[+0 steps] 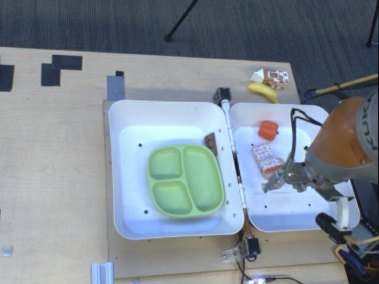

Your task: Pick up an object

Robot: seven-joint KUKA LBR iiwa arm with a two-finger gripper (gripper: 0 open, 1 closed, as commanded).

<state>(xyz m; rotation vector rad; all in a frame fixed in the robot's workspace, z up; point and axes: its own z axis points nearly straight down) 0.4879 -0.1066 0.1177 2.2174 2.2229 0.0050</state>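
- Packet (265,157), red and white, lying flat in the right bin (278,225), close to the middle, tilted a little.
- Gripper (273,184) low inside the same bin, just beside the packet's near corner, maybe touching it; too blurry to be sure.
- Open or closed: cannot tell from up here.
- Nothing seen held by the gripper, so no pick to count yet.
- Looks like the reaching step: getting down to the packet, lift not yet done.
- Orange block (268,129) in the same bin, a bit past the packet, apart from it.
- Big grey and orange arm (346,138) coming in from the right side, hanging over the bin's edge.
- Green plate (186,179) in the left bin (127,176), with a small brown piece (210,139) near its far corner.
- Banana (263,90) out on the desk (53,158), behind the right bin.
- Next, probably: line up right over the packet, not off to its corner.
- Then close on both sides of it and go straight up.
- Careful with a flat packet: easy to slide away or slip out.
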